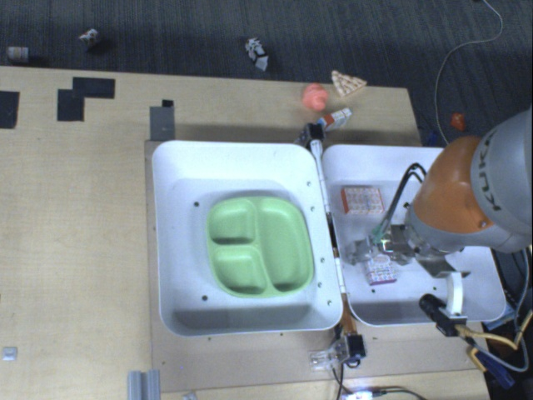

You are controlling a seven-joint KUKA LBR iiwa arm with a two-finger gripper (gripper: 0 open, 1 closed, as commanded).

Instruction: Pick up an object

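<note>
Grey arm with its orange band fills the right of the frame, bent down into the right white bin. Its pincer sits low at that bin's left half, just above a small patterned card; whether it grips anything I cannot tell. Another patterned card lies toward the bin's upper left. At frame centre, the left white bin holds a green divided tray. A pink ball rests on the table above the bins.

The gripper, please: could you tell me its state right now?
Gripper: low in the right bin over a small patterned card; open or closed cannot be told.
</note>
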